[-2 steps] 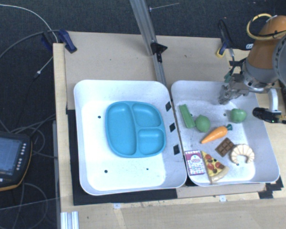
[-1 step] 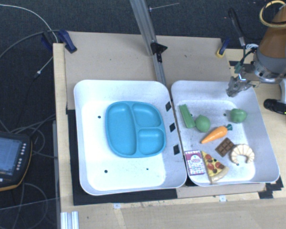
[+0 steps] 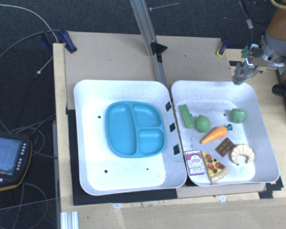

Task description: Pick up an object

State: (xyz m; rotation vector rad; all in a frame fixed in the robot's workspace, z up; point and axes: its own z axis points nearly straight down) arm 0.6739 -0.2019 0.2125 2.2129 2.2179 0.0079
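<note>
Nearest, the right bin (image 3: 262,123) carries a pizza slice (image 3: 215,166) and a small pink card (image 3: 194,162) at its front edge, the two just beside each other. Behind them sit a croissant (image 3: 242,153) and a brown chocolate piece (image 3: 224,147). Mid-bin lies a carrot (image 3: 214,134), then a green ball (image 3: 202,123) touching a green stick (image 3: 186,116), and a green apple (image 3: 238,114) well apart. The left bin (image 3: 88,128) holds a blue divided plate (image 3: 134,129). Farthest, the gripper (image 3: 240,75) hangs over the right bin's rear rim, holding nothing visible; whether its fingers are spread cannot be told.
</note>
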